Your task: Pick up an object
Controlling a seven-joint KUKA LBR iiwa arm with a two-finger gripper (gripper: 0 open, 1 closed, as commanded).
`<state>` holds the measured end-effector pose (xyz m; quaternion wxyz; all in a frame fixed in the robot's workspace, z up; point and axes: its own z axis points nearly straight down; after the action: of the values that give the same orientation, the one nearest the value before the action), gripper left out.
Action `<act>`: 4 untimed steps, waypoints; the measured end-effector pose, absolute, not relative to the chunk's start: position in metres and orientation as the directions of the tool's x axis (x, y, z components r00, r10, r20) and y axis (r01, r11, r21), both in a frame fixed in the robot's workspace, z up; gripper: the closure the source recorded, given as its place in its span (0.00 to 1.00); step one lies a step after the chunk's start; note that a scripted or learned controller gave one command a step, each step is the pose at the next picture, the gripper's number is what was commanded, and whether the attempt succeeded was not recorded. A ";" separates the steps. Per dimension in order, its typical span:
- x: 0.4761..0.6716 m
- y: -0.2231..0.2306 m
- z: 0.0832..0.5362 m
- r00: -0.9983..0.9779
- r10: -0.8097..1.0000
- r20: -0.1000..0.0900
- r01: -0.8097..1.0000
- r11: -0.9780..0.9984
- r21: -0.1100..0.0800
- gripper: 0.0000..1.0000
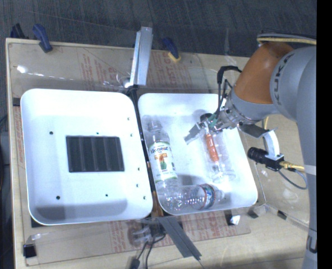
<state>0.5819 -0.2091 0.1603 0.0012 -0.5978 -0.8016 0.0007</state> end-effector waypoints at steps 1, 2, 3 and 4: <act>0.555 -0.207 0.098 -0.157 0.988 0.004 0.988 0.157 -0.004 0.00; 0.579 -0.211 0.166 -0.223 0.975 0.000 0.975 0.223 -0.001 0.00; 0.577 -0.207 0.097 -0.171 0.985 0.006 0.985 0.171 -0.005 0.00; 0.579 -0.211 0.190 -0.226 0.974 0.000 0.974 0.226 -0.001 0.00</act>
<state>0.5788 -0.2108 0.1897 0.0004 -0.6223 -0.7828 0.0003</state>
